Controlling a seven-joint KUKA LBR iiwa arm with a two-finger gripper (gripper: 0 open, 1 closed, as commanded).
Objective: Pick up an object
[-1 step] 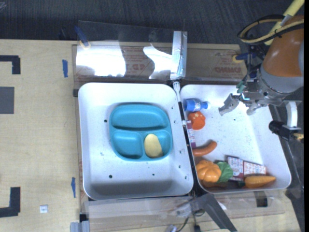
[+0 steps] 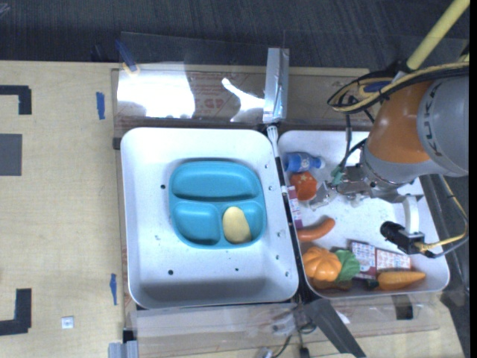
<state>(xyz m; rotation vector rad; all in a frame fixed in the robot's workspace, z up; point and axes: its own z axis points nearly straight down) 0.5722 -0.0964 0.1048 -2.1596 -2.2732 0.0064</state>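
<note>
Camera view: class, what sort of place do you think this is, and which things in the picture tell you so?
Most likely a robotics lab bench set up for grasping trials. A grey arm with an orange band reaches over two white bins; toy food such as a pumpkin and carrot lies in one, a blue divided tray in the other.

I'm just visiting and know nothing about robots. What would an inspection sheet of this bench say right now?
Surface: wooden bench bearing left bin and right bin side by side.
Job's things: in the right bin, pumpkin, carrot, sausage, tomato, blue bottle, printed packet.
Clutter: blue divided tray in the left bin, a yellow lemon in its right compartment.
Grippers: gripper low over the right bin beside the tomato.
Cables: yellow and black cables above the arm.
Surroundings: dark floor.
</note>
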